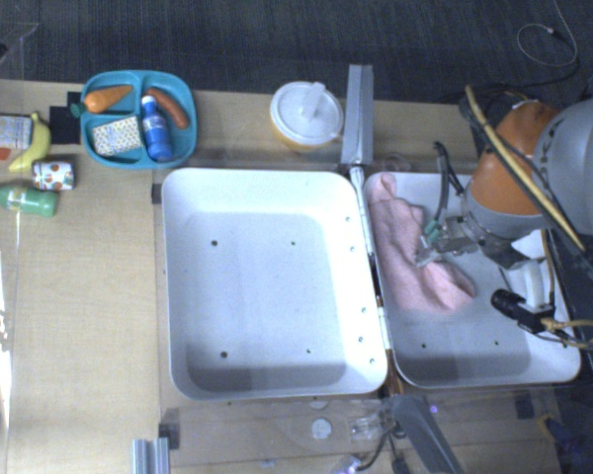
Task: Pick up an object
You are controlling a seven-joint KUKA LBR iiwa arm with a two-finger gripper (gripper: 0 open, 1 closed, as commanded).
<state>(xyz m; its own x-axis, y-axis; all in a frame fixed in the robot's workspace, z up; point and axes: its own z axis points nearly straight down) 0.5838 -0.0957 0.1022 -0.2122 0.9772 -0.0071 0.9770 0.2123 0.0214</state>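
Note:
A crumpled pink cloth (403, 263) lies along the left side of the right white bin (474, 361). My gripper (431, 247) reaches in from the right and is low over the cloth's right edge, at or very near its surface. The wrist hides the tips, so contact with the cloth is unclear. The grey arm with its orange band (509, 171) rises behind it at the right.
The left white bin (267, 294) sits beside the right one. Beyond the bins stand a blue divided tray of toy food (138, 118) and a white lidded cup (306, 115). A banana (35, 141), a small can (52, 174) and a green bottle (20, 199) lie far left.

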